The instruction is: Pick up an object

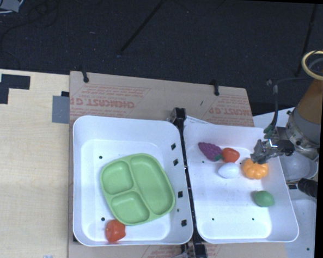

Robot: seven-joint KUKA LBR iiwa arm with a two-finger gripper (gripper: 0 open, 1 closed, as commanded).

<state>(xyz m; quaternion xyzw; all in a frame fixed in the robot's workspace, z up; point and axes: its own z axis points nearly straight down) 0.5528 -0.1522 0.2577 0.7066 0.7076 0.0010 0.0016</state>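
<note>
The right bin (237, 223) holds a purple grape bunch (209, 150), a red tomato (231, 155), a white egg (229, 171), an orange pumpkin-like toy (255, 170) and a green rounded toy (263, 198). My gripper (260, 152) reaches in from the right and hangs at the bin's right side, directly over the top of the orange toy and touching or nearly touching it. The tomato and egg lie just left of it. Nothing is seen lifted off the bin floor.
The left bin (89, 148) carries a green divided plate (137, 188) and a red toy (115, 230) by its front wall. A black divider (183, 176) runs between the bins. Cardboard lies under both bins, with the wooden bench to the left.
</note>
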